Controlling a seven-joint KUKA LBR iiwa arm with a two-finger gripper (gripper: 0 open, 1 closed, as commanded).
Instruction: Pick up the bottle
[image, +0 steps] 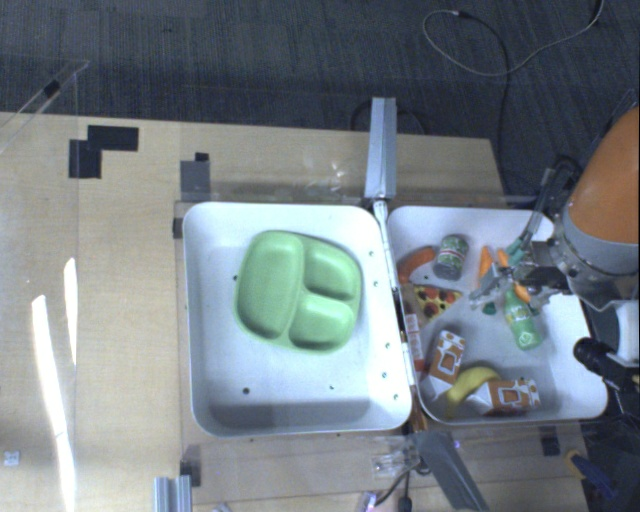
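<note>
Bottle (522, 326): small green plastic, lying in right bin (590, 395). Likely light, stiff, slippery, prone to roll; grip across mid-body. Gripper (505, 278) just above its cap; finger state untellable.

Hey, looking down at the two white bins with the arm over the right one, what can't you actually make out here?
- Pincer, camera view: its thin metal parts blur together, so its state and any contact with the small green plastic bottle are unreadable.
- Grey arm with the orange band: cut off by the right edge.
- Small printed cartons: print too small to read.
- Right white bin: near corner hidden by dark arm hardware.
</note>
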